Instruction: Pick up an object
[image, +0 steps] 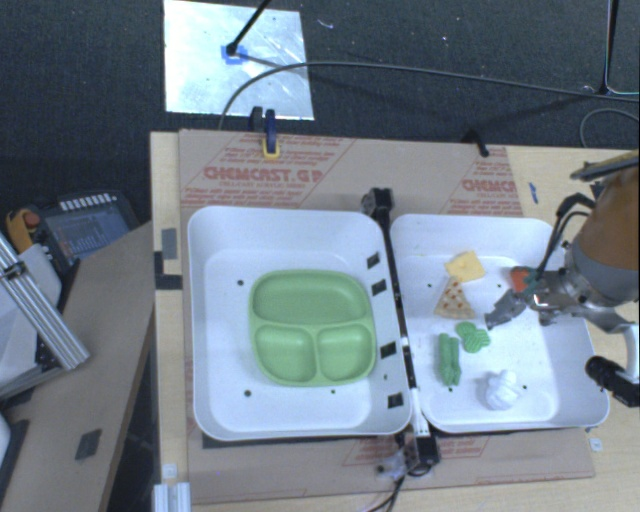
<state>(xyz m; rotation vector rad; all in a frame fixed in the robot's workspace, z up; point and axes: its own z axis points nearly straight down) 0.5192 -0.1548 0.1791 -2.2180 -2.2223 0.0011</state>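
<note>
Dark carpet surrounds the bench, where two white bins sit side by side – the left bin (215, 300) holding a green divided plate (311, 327), the right bin (570, 400) holding toy food. The gripper (497, 315) hangs low over the right bin, just beside a green broccoli piece (472, 336); whether it is open or closed cannot be told. Nearby lie a yellow cheese piece (465, 266), a pizza slice (453, 299), a green pickle (448, 359) and a white object (501, 389).

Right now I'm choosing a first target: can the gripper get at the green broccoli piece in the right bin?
Probably yes. The gripper hangs just right of the broccoli piece, with nothing between them. The green pod lies close on its left and could crowd a finger.
</note>
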